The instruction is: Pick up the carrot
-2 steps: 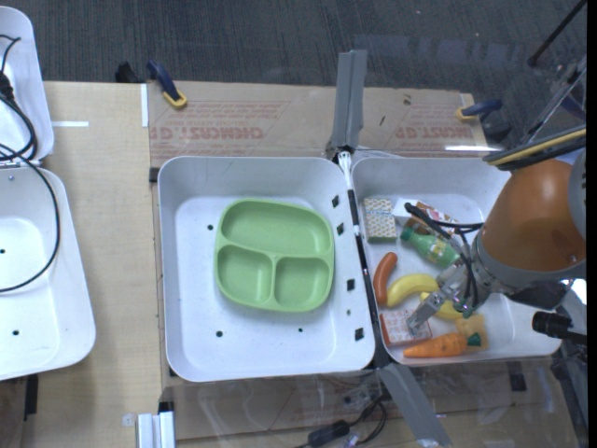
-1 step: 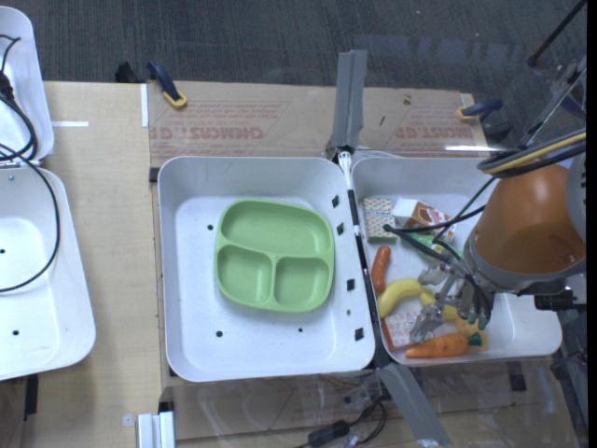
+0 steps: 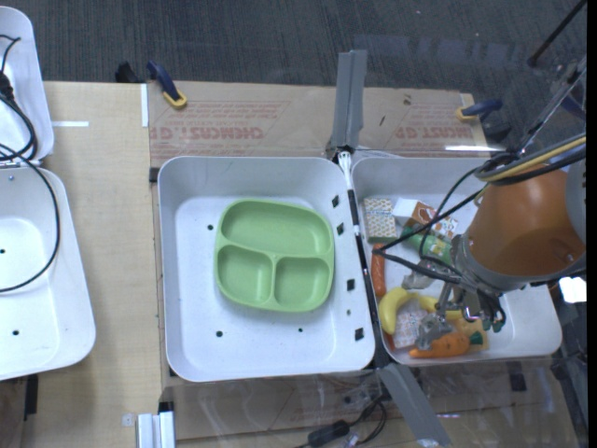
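Leftmost on the surface (image 3: 103,157): a white moulded piece with a black cable looped over it, well apart from everything the task concerns.

Right of that, the left bin (image 3: 177,278), holding a green divided tray (image 3: 275,255) with three compartments, set near its middle. No carrot among them.

Past the grey divider, the right bin (image 3: 532,339), crowded. Against its left wall, a red elongated item (image 3: 378,271) lying lengthwise; above it, a patterned packet (image 3: 379,216); just right of the red item, a banana (image 3: 396,304) curving toward the bin's near edge. Beside the banana, a small crinkled wrapper, too jumbled to name.

At the near edge of the right bin, right of the banana: the carrot (image 3: 446,346), orange, lying flat on the bin floor, roughly crosswise.

Directly above the carrot, the end effector (image 3: 464,314), hanging below the orange band of the arm, low in the bin and close to the carrot. Whether released or clenched: cannot tell, the metal parts blurring together with cables and clutter. Nothing visibly grasped; the carrot appears to rest on the bin floor, not lifted.

Judged progress: approach largely made, the arm positioned over the target. Left to do: a confirmed closure on the carrot and the lift clear of the right bin. Likely hazard: the banana and wrapper close by, easily caught alongside.
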You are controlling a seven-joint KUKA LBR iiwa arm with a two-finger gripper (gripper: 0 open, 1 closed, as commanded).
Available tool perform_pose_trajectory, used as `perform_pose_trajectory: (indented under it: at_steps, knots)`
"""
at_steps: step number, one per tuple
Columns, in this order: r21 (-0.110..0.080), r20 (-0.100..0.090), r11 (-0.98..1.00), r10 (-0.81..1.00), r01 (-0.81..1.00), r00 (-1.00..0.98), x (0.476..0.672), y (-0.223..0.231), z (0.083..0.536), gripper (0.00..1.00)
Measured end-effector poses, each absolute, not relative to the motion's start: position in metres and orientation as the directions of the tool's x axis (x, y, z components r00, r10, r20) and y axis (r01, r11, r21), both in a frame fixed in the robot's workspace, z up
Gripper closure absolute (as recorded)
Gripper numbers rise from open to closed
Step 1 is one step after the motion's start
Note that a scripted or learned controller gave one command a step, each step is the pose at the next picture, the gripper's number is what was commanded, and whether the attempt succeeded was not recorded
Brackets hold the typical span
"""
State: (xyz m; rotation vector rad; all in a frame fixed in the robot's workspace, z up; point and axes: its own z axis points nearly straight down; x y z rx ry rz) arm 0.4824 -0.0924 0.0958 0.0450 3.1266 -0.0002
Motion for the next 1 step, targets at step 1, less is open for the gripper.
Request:
perform_pose_trajectory:
  at_steps: [1]
  knots:
    - [0.001,-0.004,0.998,0.055,0.055,-0.998,0.5036,-0.072,0.192,0.0]
